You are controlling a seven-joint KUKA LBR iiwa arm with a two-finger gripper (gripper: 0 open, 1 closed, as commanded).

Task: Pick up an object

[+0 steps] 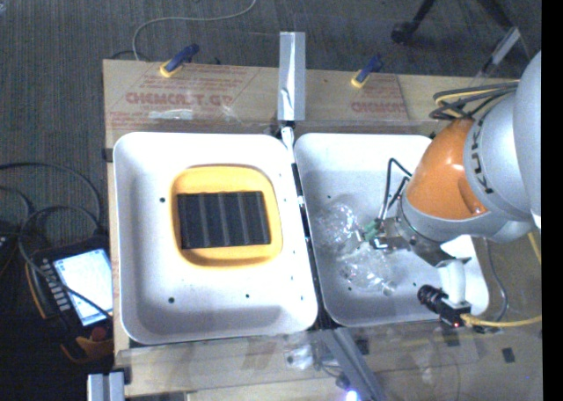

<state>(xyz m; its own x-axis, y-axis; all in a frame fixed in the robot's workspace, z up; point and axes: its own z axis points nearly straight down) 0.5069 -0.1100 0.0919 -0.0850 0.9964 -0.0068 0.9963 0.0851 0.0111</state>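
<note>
Two white bins (132,215) sit side by side. My gripper (380,236) hangs low over clear crumpled plastic (339,223) in the right bin. Approach step, I judge; finger opening: cannot tell. Next: confirm capture before lifting.

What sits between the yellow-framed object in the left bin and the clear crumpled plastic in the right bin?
In the camera view, bare white floor of the left bin, then the two bins' adjoining rims, separate the yellow-framed object from the clear plastic.
</note>
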